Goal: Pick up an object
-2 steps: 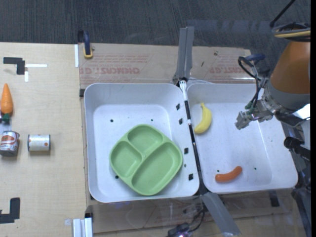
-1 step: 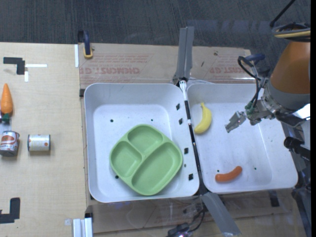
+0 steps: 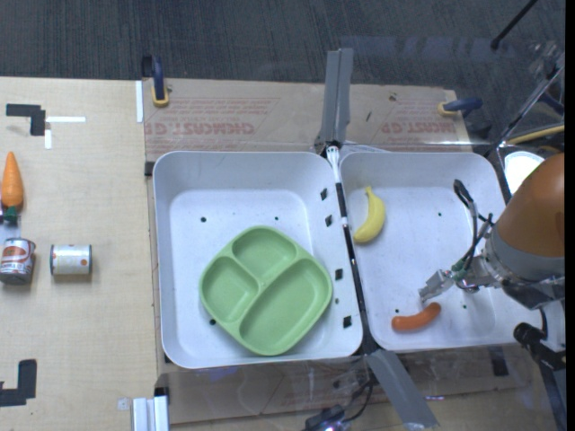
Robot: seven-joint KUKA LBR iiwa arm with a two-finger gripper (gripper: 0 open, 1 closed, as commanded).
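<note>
Now end effector (image 3: 437,285) hovers just above the sausage (image 3: 417,319), likely lining up a grasp; finger state unclear.

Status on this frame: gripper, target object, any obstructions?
Gripper low in right bin, just above orange sausage. Nothing seen between fingers. Banana lies apart, not in the way.

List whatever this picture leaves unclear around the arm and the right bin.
- Gripper: too small and blurred to tell its finger state, or whether it touches the sausage.
- Arm: cut off by the right edge.
- Right bin: its far right corner is hidden behind the arm.
</note>
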